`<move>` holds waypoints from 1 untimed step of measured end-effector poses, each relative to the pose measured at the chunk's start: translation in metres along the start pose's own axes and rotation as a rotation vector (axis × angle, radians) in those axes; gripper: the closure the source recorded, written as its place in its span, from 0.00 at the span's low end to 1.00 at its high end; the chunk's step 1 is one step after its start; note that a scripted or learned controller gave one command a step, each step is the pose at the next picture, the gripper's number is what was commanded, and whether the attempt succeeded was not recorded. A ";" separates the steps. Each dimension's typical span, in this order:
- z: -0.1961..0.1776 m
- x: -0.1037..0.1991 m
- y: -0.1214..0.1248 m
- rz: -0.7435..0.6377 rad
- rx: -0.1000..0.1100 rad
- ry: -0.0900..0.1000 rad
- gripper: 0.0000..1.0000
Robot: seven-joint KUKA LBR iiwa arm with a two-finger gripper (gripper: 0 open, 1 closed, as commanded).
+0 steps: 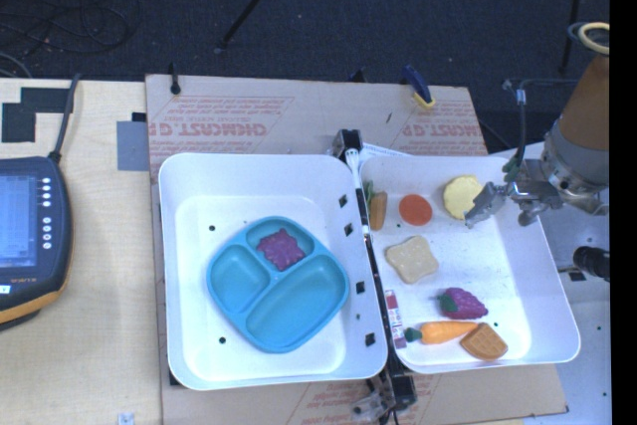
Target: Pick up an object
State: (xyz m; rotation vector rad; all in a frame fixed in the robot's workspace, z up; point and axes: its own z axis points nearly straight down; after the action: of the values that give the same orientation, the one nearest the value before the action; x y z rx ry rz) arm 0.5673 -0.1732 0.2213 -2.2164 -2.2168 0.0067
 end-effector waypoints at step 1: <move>0.058 0.067 -0.010 -0.005 0.006 0.004 0.00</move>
State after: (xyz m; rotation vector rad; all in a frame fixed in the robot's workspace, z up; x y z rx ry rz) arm 0.5567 -0.1058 0.1639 -2.2056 -2.2175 0.0093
